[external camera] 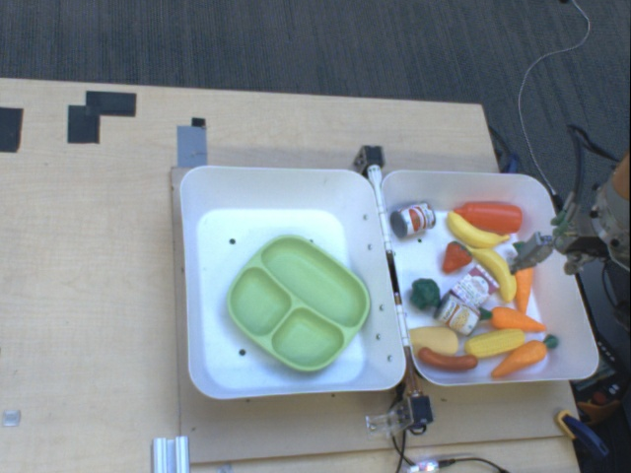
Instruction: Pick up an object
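Arm comes in from the right; hand (550, 246) sits over the right edge of the right bin (572, 363), above the toy food and level with the bananas. One finger (532, 252) points left and down toward the upright carrot (524, 289). Can't tell how far the hand is open, and nothing visible between its fingers.

Right bin holds all the pickable stuff, crowded together:
- red pepper (487, 214) at top, lying flat
- two bananas (477, 232) (497, 270) under it, running diagonally
- small can (412, 219) top left, on its side near the divider
- red strawberry-like piece (455, 257) beside the bananas
- green broccoli (425, 293) left of centre
- two labelled packets/tins (477, 288) (457, 312) mid-bin, touching
- carrots (515, 317) (520, 360) on the right and lower right
- corn cob (496, 343), potato (435, 340) and sausage (447, 361) along the bottom

Left bin (197, 264) has a green three-compartment plate (299, 303), sitting at a tilt, roughly centred.

Both bins sit side by side on the light wood desk (89, 294); black tape marks (96, 114) at the desk's upper left
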`<state>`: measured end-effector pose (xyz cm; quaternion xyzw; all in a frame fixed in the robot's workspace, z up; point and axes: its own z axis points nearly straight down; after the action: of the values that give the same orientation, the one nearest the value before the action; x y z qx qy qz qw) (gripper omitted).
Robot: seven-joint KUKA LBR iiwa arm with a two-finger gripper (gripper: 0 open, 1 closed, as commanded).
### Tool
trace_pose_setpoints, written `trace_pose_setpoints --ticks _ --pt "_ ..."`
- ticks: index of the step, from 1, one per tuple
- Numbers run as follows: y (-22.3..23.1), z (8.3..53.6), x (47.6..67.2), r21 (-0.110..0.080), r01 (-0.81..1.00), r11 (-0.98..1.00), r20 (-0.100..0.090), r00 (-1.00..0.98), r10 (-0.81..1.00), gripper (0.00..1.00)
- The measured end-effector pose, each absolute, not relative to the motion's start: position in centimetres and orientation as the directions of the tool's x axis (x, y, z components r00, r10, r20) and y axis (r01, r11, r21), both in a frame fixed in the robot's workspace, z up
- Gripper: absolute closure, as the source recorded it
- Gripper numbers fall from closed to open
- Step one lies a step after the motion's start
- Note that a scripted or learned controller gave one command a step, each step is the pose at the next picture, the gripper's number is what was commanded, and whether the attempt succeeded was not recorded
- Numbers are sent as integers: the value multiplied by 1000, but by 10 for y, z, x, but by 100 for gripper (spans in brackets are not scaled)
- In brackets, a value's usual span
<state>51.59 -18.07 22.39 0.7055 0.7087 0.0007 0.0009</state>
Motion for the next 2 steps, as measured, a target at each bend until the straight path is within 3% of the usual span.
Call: trace_pose_setpoints --ticks 1,2 --pt "-145 107 517 -1 1000 4 1 -4 1000 0" --pt "-145 119 519 5 1000 4 0 -4 1000 100"
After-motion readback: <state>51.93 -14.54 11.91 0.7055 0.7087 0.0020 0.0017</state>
